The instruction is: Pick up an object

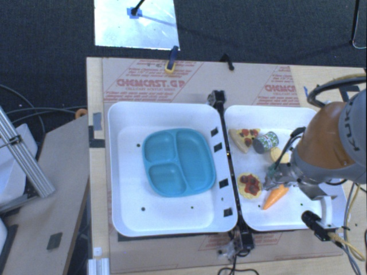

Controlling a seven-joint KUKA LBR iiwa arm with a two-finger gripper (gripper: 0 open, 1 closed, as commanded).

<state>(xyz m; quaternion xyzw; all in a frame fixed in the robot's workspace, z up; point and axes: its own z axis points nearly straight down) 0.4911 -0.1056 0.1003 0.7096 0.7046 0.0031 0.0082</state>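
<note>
Orange toy carrot (275,196) lies just below the end effector (275,179), almost touching. I cannot tell its grip. The arm seems to be reaching; next it must close on the carrot.

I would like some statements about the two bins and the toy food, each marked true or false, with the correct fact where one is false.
1. The blue divided plate lies in the left bin. True.
2. The carrot lies in the left bin. False: it lies in the right bin, near the front.
3. Two pizza slices are in the right bin, one near the back and one nearer the front. True.
4. The small can stands on the blue plate. False: it lies in the right bin beside the back pizza slice.
5. The pincer is over the left bin. False: it is over the right bin, above the carrot.
</note>
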